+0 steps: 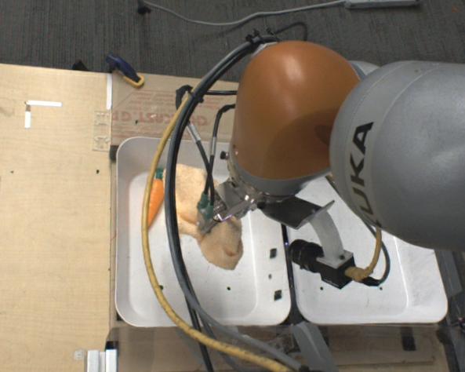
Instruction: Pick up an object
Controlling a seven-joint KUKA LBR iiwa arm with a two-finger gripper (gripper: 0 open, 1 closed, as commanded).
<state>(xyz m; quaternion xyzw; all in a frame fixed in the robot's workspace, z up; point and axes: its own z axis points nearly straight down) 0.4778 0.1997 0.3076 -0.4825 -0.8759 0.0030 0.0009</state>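
Note:
In the left bin [132,293] lies an orange carrot-like toy [155,200] near the left wall, beside a pale yellow soft object [186,193]. A tan rounded object [223,246] rests just right of it toward the bin's middle. The arm's big orange band and grey body hang over the bin's right half. My gripper [213,213] is down among the yellow and tan objects, with most of it hidden under the wrist.
The right bin [382,300] is partly covered by the arm and a black connector [318,261]. Black and yellow cables [162,240] loop across the left bin. A wooden bench top [41,225] stretches to the left, and cardboard [155,110] lies behind the bins.

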